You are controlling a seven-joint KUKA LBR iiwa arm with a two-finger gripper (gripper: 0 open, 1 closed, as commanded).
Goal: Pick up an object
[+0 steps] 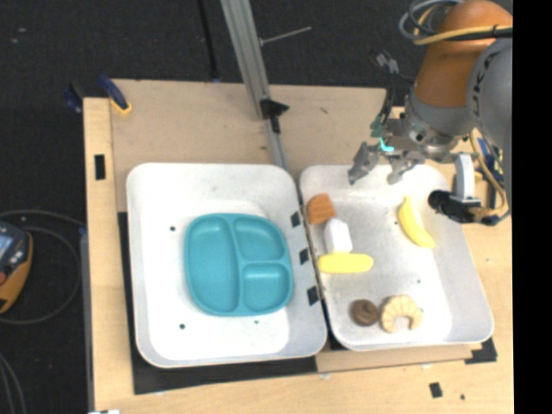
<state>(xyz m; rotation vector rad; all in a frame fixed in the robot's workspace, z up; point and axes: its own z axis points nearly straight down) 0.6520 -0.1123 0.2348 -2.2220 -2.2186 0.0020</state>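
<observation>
Yellow banana (417, 223) near right bin (466, 270) wall; end effector (380, 167) spread, empty, above far rim. Risk: curved fruit slips, finger strikes wall.

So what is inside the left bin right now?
The left bin holds one thing, a teal plate with three sections, lying flat near its middle with nothing in it. The bin floor beneath the plate is covered, so anything under it cannot be seen.

arm (470, 50) cropped at right, left device (10, 266) cut off
</observation>
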